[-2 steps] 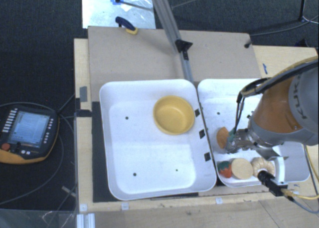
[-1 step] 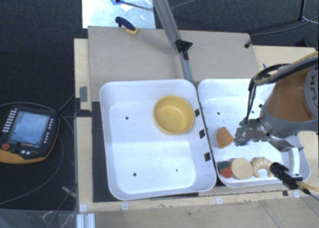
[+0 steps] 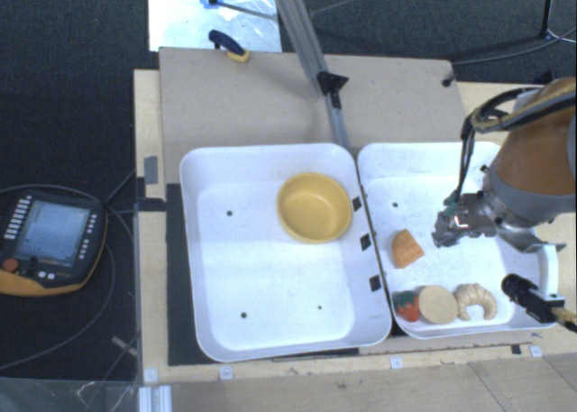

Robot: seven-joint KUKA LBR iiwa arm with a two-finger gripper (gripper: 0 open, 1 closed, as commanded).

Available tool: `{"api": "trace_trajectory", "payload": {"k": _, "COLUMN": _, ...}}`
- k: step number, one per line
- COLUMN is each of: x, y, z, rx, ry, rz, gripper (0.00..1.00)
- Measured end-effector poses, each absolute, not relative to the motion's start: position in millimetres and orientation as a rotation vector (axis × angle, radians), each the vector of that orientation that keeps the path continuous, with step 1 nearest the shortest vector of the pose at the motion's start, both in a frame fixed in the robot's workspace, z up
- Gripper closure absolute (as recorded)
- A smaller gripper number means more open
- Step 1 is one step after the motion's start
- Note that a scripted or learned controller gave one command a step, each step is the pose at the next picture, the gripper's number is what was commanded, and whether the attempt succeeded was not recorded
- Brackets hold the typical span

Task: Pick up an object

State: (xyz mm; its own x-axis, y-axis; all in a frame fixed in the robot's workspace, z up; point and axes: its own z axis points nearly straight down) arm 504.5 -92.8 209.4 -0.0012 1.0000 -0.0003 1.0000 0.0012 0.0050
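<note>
End effector low over right bin, just right of orange wedge.
Finger state: cannot tell. Yellow bowl in left bin; round biscuit, croissant, red-green piece along right bin's near edge.

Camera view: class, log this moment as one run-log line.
gripper: over right bin, beside orange wedge | left bin: yellow bowl
</note>
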Motion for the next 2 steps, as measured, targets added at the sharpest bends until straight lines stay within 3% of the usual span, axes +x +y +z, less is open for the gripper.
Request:
{"api": "trace_trajectory", "payload": {"k": 1, "x": 505.1, "y": -92.9, "z": 227.3, "rx": 2.219, "ry": 2.221, "rz": 0.002, "gripper": 1.00}}
{"api": "trace_trajectory", "payload": {"k": 2, "x": 541.8, "y": -55.2, "z": 221.8, "rx": 2.217, "ry": 2.226, "rz": 0.002, "gripper": 1.00}}
